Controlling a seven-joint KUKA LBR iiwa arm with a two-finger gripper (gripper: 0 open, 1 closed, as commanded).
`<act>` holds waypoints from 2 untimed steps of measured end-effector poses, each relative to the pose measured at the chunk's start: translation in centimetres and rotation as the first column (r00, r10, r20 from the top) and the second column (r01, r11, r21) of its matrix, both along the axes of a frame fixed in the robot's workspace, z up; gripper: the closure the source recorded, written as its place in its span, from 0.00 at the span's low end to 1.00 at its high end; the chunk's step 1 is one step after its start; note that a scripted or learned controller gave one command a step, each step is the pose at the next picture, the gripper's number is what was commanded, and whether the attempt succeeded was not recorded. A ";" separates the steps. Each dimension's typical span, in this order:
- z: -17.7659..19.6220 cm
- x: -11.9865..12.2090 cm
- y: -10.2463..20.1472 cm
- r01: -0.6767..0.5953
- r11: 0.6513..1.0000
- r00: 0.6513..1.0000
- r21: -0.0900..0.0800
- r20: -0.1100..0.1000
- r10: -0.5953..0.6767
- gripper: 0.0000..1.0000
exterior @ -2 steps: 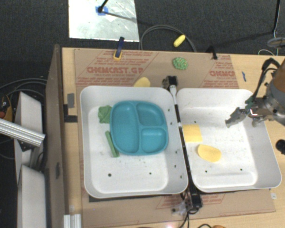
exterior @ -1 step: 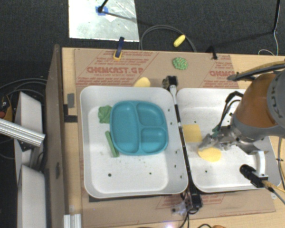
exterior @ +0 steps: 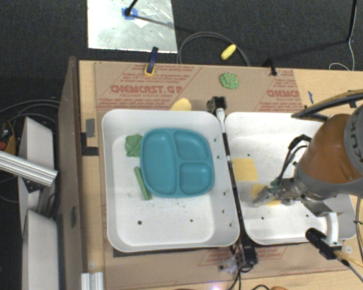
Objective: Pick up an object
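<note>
My gripper (exterior: 269,193) is low in the right bin (exterior: 272,132), near its left front part, with the grey arm and its orange band (exterior: 330,153) coming in from the right. A small yellow piece (exterior: 259,190) lies right at the gripper's tip, partly covered by it. A flat pale yellow square (exterior: 245,168) rests on the bin floor just behind and to the left of the gripper. In the left bin (exterior: 169,228) sit a teal divided plate (exterior: 176,162), a green leafy piece (exterior: 133,145) and a green stick (exterior: 142,182).
The divider (exterior: 228,174) between the bins runs close to the gripper's left. Behind the bins on the cardboard lie a yellow lump (exterior: 181,105) and a green round thing (exterior: 229,80). A black cable (exterior: 293,153) loops above the wrist.
</note>
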State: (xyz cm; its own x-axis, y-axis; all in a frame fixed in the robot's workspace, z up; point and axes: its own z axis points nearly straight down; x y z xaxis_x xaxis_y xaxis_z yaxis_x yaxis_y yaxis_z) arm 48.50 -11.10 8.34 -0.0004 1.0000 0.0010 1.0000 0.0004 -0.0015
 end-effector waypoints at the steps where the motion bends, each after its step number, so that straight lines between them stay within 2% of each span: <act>1: 0.2 3.1 -2.0 -0.003 1.000 1.000 -0.003 0.006 0.003 0.00; 2: 0.0 1.6 -0.2 -0.004 1.000 1.000 0.000 0.000 0.004 0.00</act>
State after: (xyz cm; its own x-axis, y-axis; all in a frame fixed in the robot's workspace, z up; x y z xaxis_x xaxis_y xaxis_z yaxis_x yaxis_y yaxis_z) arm 50.10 -11.29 8.37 -0.0040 1.0000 0.0009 1.0000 0.0040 -0.0014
